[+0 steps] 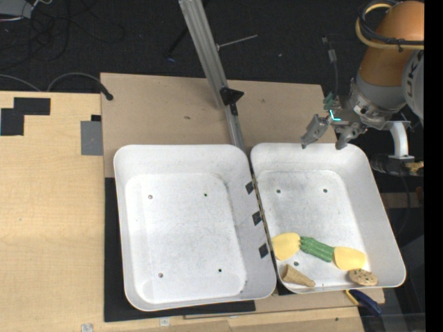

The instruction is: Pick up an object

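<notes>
The gripper [322, 135], fingers spread with nothing between them, hangs over the upper rim of the right bin [374, 185]. To grasp well it should travel to the lower part of the frame and descend squarely over one item (away from its neighbours). The green-and-yellow toy [318, 248] lies along the bin's lower edge: yellow ends, green middle.

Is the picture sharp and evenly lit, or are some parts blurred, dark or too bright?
In the camera view the light is soft and even over both bins; the right bin and left bin look bright, without hard glare. The toys, such as the green and yellow piece, are sharp. The floor behind the bench is very dark. The gripper is slightly soft, with a small cyan glow above it.
</notes>
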Controlling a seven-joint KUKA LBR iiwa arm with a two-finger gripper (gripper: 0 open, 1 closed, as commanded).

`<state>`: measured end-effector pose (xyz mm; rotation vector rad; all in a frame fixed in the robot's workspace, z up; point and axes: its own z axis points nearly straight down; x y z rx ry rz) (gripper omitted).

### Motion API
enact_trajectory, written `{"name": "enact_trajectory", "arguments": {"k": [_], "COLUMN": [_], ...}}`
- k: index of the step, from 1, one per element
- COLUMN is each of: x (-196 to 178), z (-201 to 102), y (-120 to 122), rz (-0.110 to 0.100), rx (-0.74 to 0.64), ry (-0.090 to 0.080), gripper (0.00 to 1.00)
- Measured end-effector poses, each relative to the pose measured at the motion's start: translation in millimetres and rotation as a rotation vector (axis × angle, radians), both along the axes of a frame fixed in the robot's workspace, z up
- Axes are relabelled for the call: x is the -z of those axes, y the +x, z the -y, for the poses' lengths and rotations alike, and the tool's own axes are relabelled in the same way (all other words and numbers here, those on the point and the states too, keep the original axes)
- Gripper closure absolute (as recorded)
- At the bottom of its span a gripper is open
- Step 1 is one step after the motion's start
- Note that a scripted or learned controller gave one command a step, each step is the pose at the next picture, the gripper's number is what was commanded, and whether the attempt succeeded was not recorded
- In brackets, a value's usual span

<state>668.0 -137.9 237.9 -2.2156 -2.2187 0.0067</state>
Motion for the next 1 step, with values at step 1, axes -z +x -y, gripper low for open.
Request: {"name": "enact_trajectory", "arguments": {"k": [1], "x": [-2.9], "z": [-0.2], "y": [0.9], "rz": [0.004], "rx": [-0.003], "ry": [-0.001], "gripper": [0.00]}}
